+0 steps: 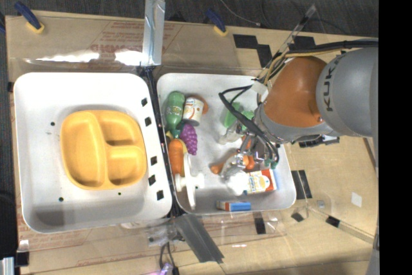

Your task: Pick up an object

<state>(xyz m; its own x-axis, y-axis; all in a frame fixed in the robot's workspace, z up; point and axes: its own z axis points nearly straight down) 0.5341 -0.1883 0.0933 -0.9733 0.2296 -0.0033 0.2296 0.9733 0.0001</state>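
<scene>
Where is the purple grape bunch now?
The purple grape bunch lies in the right bin, near its left wall, just below the can and beside the carrot.

Light's coming in even and fairly bright from above; glare is streaking off the clear plastic sheet [77,58]; small stuff is looking soft and grainy; shadows are staying faint.

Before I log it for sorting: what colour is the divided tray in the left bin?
Yellow tray, seen in the camera view.

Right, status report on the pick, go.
End effector low in right bin, among the toys. Grasp can't be confirmed. Carton and carrot close by. Yellow tray in left bin.
</scene>
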